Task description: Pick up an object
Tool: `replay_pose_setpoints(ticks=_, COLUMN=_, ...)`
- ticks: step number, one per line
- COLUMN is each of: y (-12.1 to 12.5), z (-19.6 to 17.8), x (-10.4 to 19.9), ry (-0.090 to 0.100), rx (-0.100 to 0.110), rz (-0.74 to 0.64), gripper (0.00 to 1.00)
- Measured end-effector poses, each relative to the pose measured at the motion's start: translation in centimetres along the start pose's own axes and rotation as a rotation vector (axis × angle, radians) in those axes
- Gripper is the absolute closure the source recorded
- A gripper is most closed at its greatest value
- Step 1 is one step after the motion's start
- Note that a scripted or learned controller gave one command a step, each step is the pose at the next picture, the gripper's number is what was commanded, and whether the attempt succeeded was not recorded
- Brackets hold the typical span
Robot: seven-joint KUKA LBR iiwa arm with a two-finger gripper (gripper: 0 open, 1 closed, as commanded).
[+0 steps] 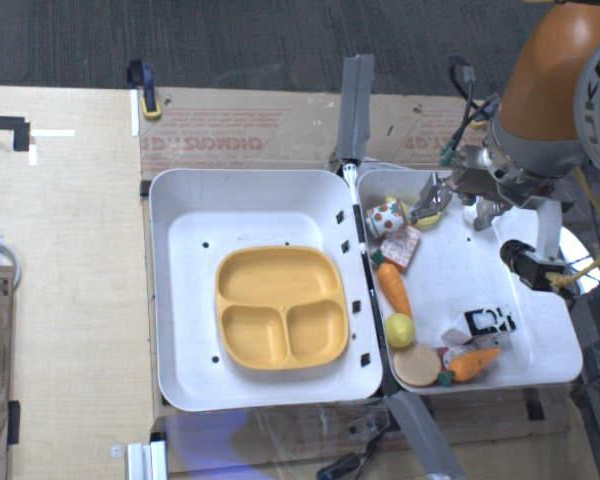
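Observation:
My gripper (433,198) hangs over the back left of the right bin (540,298), right above a small yellow item (426,217), which it partly hides. To its left lie a spotted white ball (385,216) and a red patterned packet (401,249). Along the bin's left side are an orange carrot (393,288) and a yellow lemon (400,330). At the front sit a tan round bun (417,366), a second carrot (474,363) and a black-and-white block (489,320).
The left bin (180,268) holds a yellow divided plate (280,306). A grey divider post (355,108) rises behind the bins' shared wall. The arm's orange band (550,68) and cables crowd the right bin's back right corner.

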State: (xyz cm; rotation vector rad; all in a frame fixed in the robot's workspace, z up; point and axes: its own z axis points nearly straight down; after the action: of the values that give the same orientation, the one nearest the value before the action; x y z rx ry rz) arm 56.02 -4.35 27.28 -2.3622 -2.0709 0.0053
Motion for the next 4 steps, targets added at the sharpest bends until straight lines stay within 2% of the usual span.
replay_pose_setpoints(ticks=1, y=-8.1, z=4.0, x=-2.4, ry=0.001, rx=0.004, rz=0.164, gripper=0.00)
replay_pose_setpoints(ticks=2, y=-2.8, z=-3.2, x=-7.1, ry=0.000, rx=0.001, rz=0.265, gripper=0.00)
replay_pose_setpoints(ticks=3, y=-7.5, z=8.3, x=-2.8, ry=0.001, rx=0.004, rz=0.241, gripper=0.00)
replay_pose_setpoints(ticks=4, y=-7.4, z=-5.4, x=-6.4, ry=0.000, rx=-0.001, rz=0.010, gripper=0.00)
